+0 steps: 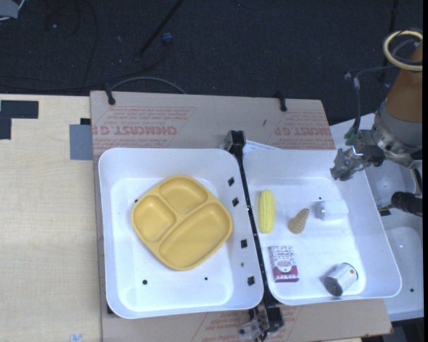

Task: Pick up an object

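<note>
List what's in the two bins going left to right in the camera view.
Yellow divided plate → corn cob → red-and-white packet → ice cream cone → small white block → silver can.

The arm (403,98) is seen at the right edge of the view, its orange band uppermost above the grey wrist. The hand (344,165) is extended leftward and slightly down from the wrist.

Even overhead light, bright white bins (128,164), dark background, slightly soft focus.
</note>
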Available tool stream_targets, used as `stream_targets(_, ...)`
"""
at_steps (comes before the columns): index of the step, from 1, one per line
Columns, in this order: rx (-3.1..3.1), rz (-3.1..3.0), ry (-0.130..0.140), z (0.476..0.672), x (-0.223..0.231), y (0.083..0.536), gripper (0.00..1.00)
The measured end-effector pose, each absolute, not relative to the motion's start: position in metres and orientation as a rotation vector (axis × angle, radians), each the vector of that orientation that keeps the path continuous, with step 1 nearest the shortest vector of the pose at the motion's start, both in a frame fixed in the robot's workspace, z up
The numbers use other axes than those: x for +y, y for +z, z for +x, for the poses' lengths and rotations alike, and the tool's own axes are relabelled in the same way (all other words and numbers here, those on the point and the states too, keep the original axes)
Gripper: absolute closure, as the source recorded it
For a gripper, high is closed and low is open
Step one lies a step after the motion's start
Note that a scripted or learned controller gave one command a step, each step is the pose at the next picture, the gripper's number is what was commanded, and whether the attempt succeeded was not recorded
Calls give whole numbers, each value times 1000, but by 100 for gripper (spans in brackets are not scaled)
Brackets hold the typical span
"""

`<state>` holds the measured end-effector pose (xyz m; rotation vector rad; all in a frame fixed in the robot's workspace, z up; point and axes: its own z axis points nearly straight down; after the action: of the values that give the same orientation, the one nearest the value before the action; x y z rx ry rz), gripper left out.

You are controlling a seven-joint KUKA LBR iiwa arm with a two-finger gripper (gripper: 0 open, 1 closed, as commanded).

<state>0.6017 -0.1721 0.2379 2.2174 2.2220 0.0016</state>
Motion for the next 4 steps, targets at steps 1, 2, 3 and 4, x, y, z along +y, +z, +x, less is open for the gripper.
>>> stream_targets(1, 2223, 2217, 2, 602, -173, 289, 100)
stream_targets(2, 2228, 2220, -3, 602, -124, 276, 100)
stream_targets(3, 2229, 2220, -3, 597, -77, 269, 100)
stream_targets(4, 2230, 2220, -4, 602, -20, 251, 100)
